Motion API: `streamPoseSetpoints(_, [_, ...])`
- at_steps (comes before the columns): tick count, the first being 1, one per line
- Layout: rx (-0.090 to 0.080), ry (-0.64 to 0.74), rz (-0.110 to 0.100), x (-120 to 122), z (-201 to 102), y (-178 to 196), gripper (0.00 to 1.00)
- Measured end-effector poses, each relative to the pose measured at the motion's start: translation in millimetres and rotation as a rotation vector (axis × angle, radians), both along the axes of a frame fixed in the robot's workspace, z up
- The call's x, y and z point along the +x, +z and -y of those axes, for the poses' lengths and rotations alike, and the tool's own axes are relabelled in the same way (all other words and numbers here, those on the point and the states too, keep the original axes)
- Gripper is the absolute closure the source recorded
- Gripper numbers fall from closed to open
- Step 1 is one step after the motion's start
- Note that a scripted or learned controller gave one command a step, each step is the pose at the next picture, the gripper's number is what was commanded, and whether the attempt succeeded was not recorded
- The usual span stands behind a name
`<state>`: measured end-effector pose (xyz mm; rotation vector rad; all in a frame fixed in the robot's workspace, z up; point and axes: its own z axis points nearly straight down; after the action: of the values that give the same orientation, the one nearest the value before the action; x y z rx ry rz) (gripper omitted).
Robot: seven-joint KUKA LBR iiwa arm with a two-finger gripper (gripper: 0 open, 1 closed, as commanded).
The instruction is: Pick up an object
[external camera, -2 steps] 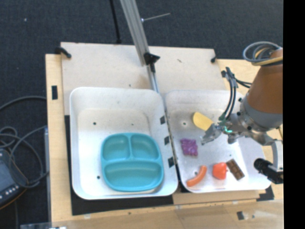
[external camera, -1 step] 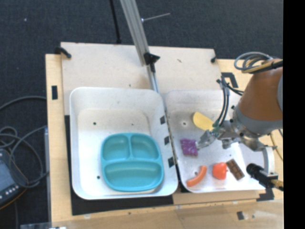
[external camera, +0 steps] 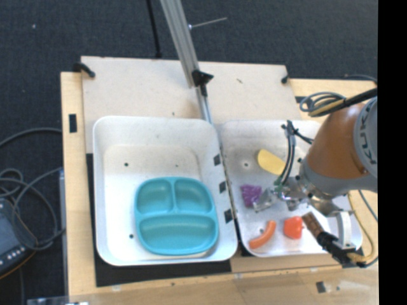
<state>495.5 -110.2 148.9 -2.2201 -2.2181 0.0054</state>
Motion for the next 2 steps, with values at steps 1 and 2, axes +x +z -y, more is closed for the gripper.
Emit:
streamPoseSetpoints(1, [-0.001,0.0,0.005,0.2,1.1,-49.9,0.0])
streamPoseSetpoints(2, [-0.001,-0.005,0.011,2.1,2.2,-37.1,1.0])
